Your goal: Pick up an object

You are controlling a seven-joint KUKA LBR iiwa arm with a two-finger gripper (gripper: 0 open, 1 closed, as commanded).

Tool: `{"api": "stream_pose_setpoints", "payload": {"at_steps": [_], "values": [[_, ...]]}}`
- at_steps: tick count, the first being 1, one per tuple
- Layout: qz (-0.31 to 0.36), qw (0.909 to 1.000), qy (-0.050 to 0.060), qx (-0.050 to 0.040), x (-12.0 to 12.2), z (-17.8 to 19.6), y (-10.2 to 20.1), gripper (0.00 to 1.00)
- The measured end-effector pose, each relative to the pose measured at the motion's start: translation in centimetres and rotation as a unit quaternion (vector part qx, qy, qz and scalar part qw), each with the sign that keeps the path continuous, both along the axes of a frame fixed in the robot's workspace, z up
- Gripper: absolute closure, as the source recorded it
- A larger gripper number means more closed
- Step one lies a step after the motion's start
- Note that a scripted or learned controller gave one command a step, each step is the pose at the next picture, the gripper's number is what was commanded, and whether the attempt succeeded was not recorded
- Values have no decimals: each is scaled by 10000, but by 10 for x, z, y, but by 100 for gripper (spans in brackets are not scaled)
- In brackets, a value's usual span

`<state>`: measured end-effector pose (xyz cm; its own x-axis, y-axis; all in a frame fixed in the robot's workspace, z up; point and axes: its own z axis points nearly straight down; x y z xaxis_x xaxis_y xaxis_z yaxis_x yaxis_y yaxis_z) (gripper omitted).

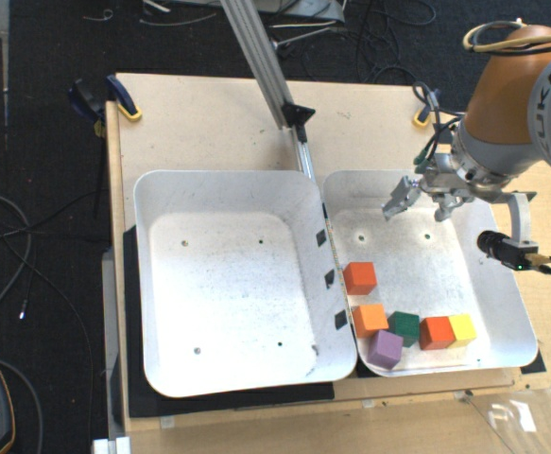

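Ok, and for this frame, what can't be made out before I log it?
- Gripper, camera view: too small and seen at a slant, so open or shut is unclear.
- Green block: partly covered by the orange block and purple block.
- Arm: upper links cut off by the right edge.
- Right bin: near rim partly cut by the bench edge.

- We see six small blocks in the right bin [502, 291], all resting on its floor toward the near end.
- An orange block [360, 276] sits alone by the left wall.
- Nearer, a lighter orange block [370, 319] touches a purple block [385, 348] and a green block [404, 325].
- Beside the green one, a red-orange block [436, 332] touches a yellow block [462, 328].
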<state>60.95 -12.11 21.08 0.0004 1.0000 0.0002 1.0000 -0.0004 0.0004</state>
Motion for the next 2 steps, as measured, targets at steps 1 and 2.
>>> {"api": "stream_pose_setpoints", "payload": {"at_steps": [1,2], "values": [[57,10000,-34,12,-47,86,80,0],[25,10000,8,5,-109,96,93,0]]}}
